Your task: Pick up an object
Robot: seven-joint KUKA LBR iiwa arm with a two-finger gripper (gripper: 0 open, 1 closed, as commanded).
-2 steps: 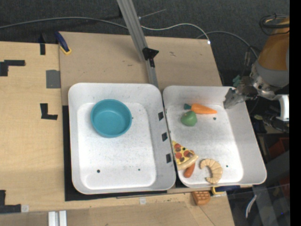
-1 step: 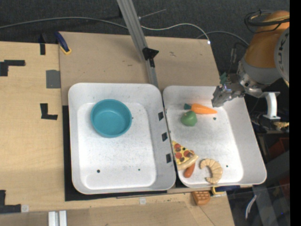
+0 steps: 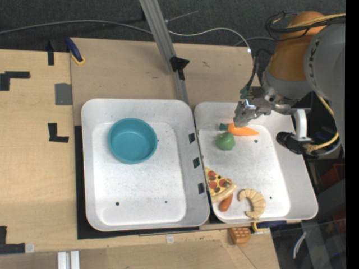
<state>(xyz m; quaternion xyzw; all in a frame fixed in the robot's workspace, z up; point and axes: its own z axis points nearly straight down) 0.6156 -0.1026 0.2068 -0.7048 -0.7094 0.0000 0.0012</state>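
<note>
My gripper hangs over the far part of the right bin, its tip just above the left end of an orange toy carrot. Touching the carrot's near left side is a green round toy. A pizza slice toy lies at the bin's near left, with a small red piece below it. A tan croissant rests near the front edge. In the left bin a teal bowl sits at the far left.
A grey metal pole slants down to the gap between the bins at the back. A small orange waffle-like block lies on the bench just in front of the right bin. Cables run behind the bench.
</note>
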